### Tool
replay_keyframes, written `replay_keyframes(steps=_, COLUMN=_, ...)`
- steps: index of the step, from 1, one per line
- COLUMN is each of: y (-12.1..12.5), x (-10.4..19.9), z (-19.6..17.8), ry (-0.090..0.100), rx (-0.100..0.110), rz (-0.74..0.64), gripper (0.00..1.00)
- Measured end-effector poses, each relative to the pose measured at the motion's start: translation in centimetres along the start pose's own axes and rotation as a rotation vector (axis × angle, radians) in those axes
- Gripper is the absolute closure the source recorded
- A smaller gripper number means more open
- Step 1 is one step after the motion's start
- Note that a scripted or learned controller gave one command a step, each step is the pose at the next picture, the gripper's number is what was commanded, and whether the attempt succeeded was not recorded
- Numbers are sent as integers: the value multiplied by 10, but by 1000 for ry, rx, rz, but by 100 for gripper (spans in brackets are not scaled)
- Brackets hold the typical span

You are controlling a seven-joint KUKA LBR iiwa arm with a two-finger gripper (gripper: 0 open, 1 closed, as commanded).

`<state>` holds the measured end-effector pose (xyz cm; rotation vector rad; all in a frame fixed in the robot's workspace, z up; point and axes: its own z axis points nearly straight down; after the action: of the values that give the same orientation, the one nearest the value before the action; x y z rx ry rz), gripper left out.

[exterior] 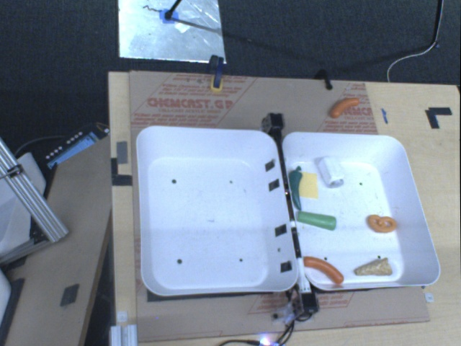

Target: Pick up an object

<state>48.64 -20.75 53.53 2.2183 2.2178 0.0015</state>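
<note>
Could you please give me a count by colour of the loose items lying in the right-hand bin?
Orange: 2, a sausage and a pretzel
Green: 2, a cylinder and a small piece
Yellow: 1, a square
White: 1, a cup
Tan: 1, a wedge
Total: 7

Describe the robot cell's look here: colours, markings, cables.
A shallow white left bin and right bin, joined by black clips, sit on a brown board with red CHEMCAST lettering. A thin white cable loops across the dark floor at upper right.
</note>
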Motion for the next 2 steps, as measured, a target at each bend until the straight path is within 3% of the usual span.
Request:
replay_keyframes(steps=1, y=0, x=1, z=0, ry=1, rx=0, rz=-3, gripper=0)
replay_keyframes(steps=2, y=1, x=1, z=-12, ry=-2, rx=-4, rz=-6, gripper=100)
